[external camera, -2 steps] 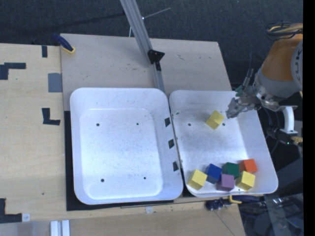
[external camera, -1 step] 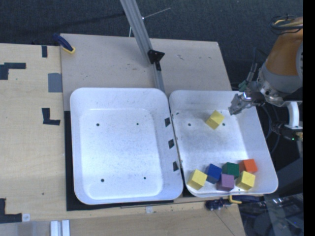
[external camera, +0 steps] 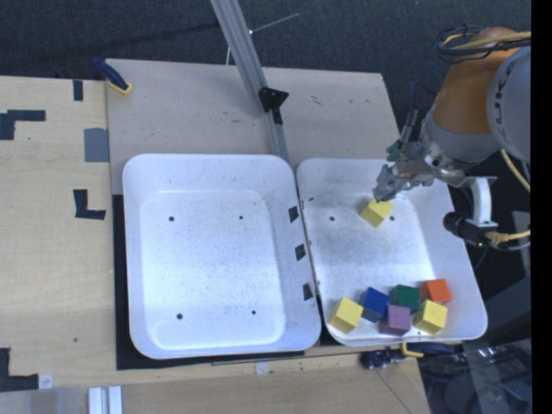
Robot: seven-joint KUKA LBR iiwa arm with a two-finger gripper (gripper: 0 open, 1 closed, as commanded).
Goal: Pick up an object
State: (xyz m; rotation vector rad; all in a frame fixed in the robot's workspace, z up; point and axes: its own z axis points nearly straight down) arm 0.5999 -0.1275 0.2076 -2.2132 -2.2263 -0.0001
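Hand over a yellow block, grasp not yet confirmed

The hand (external camera: pixel 385 190) sits low in the upper part of the right bin (external camera: pixel 345 257), its tip touching or just above a tilted yellow block (external camera: pixel 375 213); how wide it stands I cannot tell, and no lift is evident. Six other blocks (external camera: pixel 392 306) cluster at the bin's lower edge. Judging by this, reaching is done; closing and raising remain.

A light wooden bench top (external camera: pixel 216 119) lies on dark carpet (external camera: pixel 129 11). A grey metal pole (external camera: pixel 246 54) crosses the bench's far edge at a slant. Dark tape marks (external camera: pixel 82 203) dot the bench's left part; a blue-and-yellow clamp (external camera: pixel 112 76) grips its far-left corner.
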